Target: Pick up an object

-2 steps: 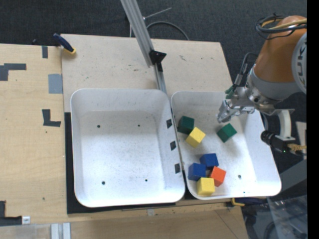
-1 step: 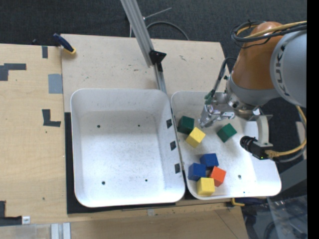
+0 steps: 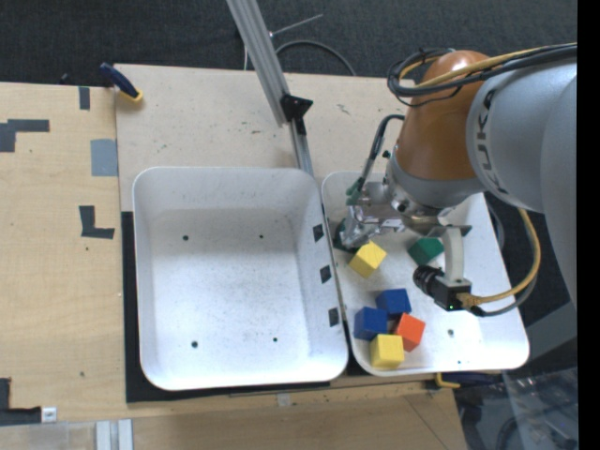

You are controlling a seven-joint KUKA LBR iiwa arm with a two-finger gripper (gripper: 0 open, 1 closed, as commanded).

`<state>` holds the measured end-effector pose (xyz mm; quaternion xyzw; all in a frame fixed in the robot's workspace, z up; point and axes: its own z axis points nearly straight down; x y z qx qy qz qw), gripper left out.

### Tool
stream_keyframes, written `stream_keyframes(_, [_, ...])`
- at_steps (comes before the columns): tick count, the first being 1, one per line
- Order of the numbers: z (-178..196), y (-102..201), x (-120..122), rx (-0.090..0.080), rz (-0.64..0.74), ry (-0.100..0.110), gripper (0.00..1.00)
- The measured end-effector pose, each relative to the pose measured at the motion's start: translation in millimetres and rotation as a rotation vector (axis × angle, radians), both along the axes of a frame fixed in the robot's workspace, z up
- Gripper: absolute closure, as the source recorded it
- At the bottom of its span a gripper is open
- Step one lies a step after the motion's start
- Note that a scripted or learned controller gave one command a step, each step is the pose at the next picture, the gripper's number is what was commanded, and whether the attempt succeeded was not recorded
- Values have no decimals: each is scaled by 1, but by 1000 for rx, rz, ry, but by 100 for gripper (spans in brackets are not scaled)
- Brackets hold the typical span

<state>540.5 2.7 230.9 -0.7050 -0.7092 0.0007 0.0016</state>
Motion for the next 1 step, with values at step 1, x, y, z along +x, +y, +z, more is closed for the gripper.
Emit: stream_keyframes(1, [-10,56,3,0,1,0,100])
